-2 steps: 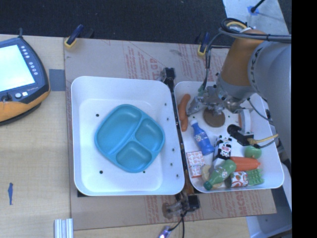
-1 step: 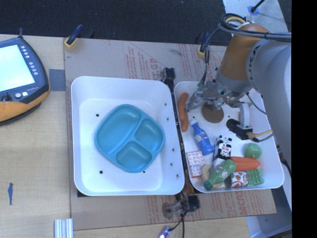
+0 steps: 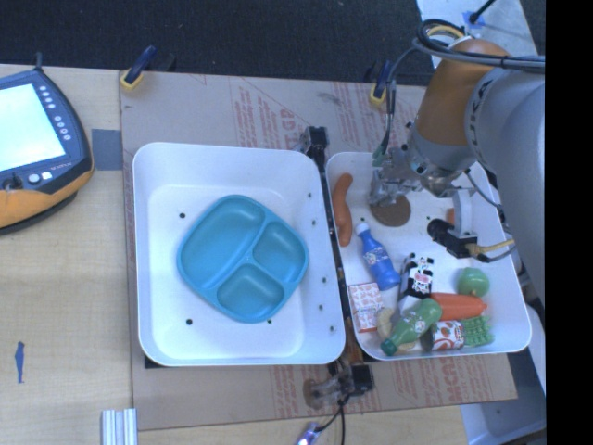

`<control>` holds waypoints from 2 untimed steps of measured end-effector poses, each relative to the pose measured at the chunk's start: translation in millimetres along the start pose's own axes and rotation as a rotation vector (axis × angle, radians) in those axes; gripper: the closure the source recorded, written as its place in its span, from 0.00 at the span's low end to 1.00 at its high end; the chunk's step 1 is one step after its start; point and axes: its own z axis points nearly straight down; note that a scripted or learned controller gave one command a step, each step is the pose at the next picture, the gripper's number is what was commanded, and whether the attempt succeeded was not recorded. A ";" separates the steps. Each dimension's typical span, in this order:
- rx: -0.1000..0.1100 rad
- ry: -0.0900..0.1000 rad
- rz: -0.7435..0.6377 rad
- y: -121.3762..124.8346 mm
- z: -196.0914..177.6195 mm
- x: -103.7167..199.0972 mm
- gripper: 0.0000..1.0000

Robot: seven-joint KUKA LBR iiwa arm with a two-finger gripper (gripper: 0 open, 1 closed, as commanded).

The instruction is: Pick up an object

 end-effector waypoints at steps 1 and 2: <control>0.000 0.000 0.000 -0.1 0.1 0.0 0.00; 0.001 0.000 -0.002 0.1 -10.3 -0.8 1.00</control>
